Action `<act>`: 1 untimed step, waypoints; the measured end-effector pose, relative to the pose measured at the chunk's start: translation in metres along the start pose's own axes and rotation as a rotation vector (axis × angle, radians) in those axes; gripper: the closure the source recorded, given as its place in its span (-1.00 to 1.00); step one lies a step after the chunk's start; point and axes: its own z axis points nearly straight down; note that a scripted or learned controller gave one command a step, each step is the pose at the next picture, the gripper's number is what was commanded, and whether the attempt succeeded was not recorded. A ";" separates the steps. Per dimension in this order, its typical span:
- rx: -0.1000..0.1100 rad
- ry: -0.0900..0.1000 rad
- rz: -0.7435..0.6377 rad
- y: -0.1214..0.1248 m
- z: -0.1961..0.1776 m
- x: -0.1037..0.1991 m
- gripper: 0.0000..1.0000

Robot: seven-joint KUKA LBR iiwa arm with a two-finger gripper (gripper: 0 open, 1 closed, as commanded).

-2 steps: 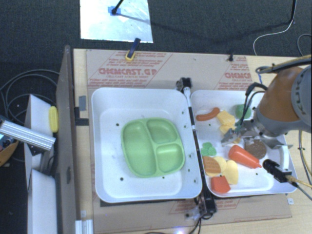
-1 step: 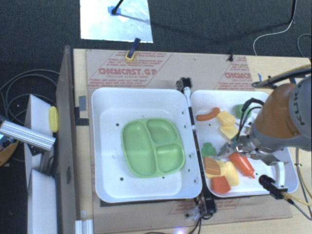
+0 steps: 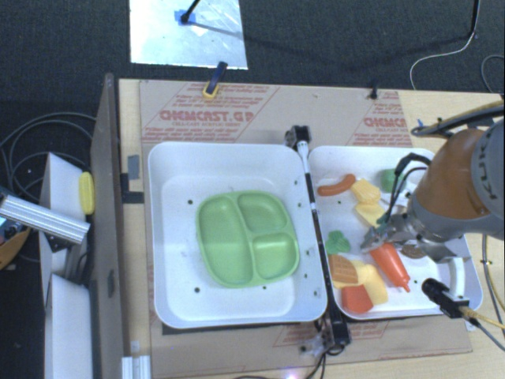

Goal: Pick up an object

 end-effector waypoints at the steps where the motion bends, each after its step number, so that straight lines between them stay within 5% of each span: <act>1: -0.009 0.005 -0.014 0.055 -0.110 0.101 1.00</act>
